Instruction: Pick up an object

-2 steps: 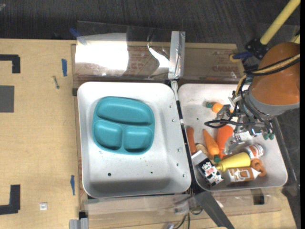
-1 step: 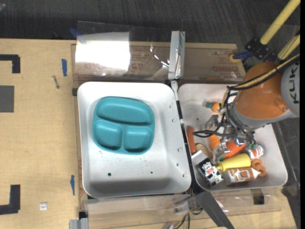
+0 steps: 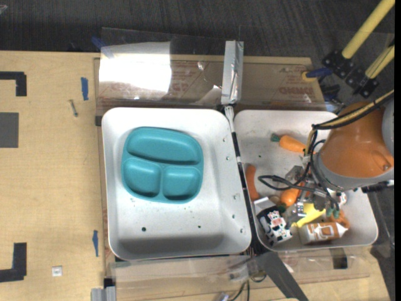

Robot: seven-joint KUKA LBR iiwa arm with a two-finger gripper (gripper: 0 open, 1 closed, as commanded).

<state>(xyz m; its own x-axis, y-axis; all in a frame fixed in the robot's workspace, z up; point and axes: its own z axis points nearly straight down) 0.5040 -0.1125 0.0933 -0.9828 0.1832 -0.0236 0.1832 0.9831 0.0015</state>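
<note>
Gripper [image 3: 306,200]: low in the right bin [image 3: 250,125], down among a pile of small objects; cables and the orange wrist band [image 3: 354,146] hang over it, and I cannot tell its state or whether it holds anything.

Objects touching or just beside it: an orange piece [image 3: 289,197] at its left, a yellow piece [image 3: 309,214] just below, a brown and white packet [image 3: 322,232] nearer the front wall, a small black and white toy [image 3: 276,224] at the front left. A black cable [image 3: 269,182] loops across the bin floor just left of the gripper. Lying apart: a toy carrot [image 3: 290,143] toward the back of the bin, and a long orange piece [image 3: 251,179] against the wall between the bins.

Left bin [image 3: 113,168]: one teal divided plate [image 3: 163,162], well apart from the arm.

Surround: both bins sit on a tan tabletop [image 3: 44,168].

Risks, as judged:
- Crowding. The objects near the gripper touch one another, so a grasp may catch two at once, or push the target aside and shut on nothing.
- Cable. The loose loop could snag an object or be pinched along with it.
- Edge grip. The yellow and orange pieces look small and rounded; a hold on an edge would likely slip during the lift.
- Front wall. The packet and the toy lie close to it, leaving little room for a clean approach.
</note>
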